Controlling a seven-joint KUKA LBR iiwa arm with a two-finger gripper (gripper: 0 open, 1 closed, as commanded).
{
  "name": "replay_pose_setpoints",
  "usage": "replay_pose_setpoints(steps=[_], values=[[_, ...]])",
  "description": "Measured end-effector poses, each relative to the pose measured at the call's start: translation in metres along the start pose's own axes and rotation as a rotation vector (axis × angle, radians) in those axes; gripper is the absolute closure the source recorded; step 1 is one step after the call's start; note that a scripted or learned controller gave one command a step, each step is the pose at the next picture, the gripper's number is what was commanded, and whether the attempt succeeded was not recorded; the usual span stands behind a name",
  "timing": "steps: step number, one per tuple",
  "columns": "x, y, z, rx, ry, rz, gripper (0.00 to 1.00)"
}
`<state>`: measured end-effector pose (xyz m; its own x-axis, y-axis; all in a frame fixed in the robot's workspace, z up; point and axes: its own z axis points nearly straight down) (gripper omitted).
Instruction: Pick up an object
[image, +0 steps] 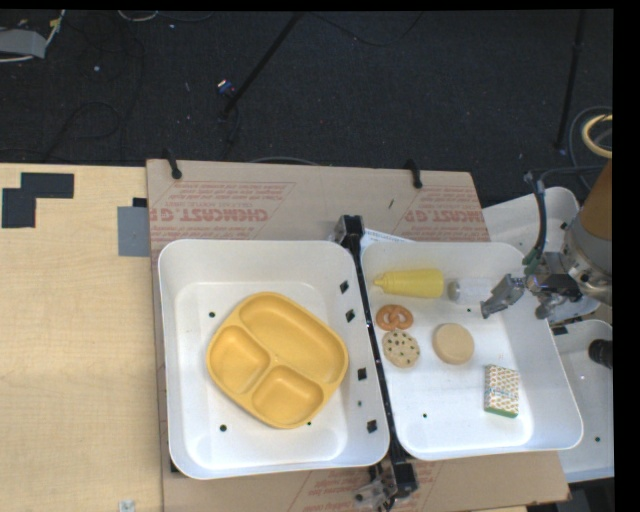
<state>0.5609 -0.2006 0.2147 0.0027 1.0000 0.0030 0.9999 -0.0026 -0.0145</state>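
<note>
The hand hovers over the right bin's far right edge, its 2 fingers spread open with nothing between them. In that bin lie a yellow mustard bottle, just left of the hand, a pretzel, a chocolate-chip cookie, a round tan biscuit and a small green-patterned packet. A yellow divided plate fills the left bin.

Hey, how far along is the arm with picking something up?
Nothing looks picked up yet. The gripper is at the right bin's far right side with nothing visible in it. The mustard bottle, pretzel, cookie, round beige piece and small box all lie in the bin.
</note>
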Motion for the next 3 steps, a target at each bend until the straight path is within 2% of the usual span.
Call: replay_pose_setpoints(steps=[1, 3], values=[[0.0, 0.003, -0.007, -0.012, -0.002, -0.003, 0.0], [-0.001, 0.014, 0.087, -0.008, -0.001, -0.004, 0.0]])
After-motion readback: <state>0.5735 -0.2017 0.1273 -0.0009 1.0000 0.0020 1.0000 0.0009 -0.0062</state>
